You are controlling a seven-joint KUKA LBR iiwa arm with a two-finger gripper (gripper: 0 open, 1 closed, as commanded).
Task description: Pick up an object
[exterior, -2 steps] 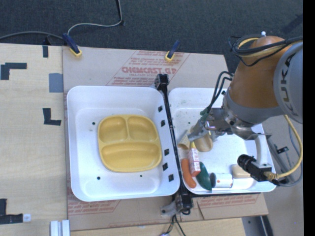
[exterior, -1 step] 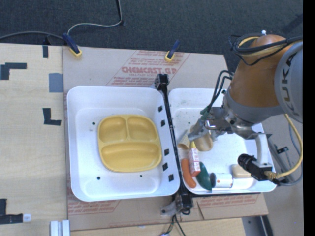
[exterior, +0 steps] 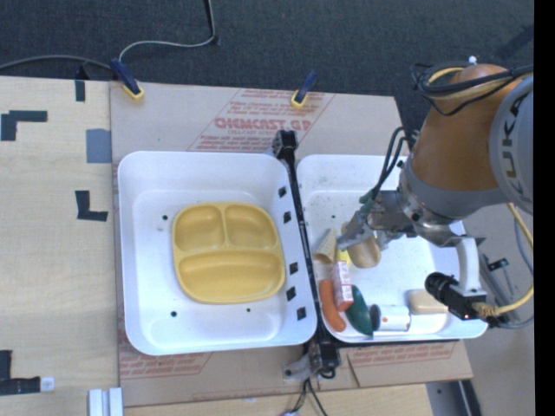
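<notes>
Grip state could not be read: the gripper (exterior: 368,230) hung low over the right bin (exterior: 431,343), a little to the right of the black divider (exterior: 291,199) between the two bins, and from above its own body hid its tips, so we could not tell how wide it stood or whether it had hold of anything. We saw a tan cup-like object (exterior: 366,254) right at the gripper's lower edge, to the right of the divider and about halfway along its length; whether the two touched we could not tell. It was rounded and a pale brown, and lay on the white floor of the bin.

Nearer the divider, just beside it, lay a smaller tan piece (exterior: 324,249). Below that, toward the divider's near end, a cluster lay close together:
- a red-and-white packet (exterior: 343,282);
- an orange carrot-shaped piece (exterior: 329,305), almost against the divider;
- a dark green item (exterior: 362,318), touching the packet's lower end;
- a white cylinder (exterior: 395,320) beside the green item;
- a cream block (exterior: 426,302), farthest right of the divider.

Left of the divider, we noted a yellow divided plate (exterior: 230,251) resting flat in the middle of the left bin (exterior: 130,258). The arm (exterior: 460,133), orange above the wrist, entered from the far right of the divider.
</notes>
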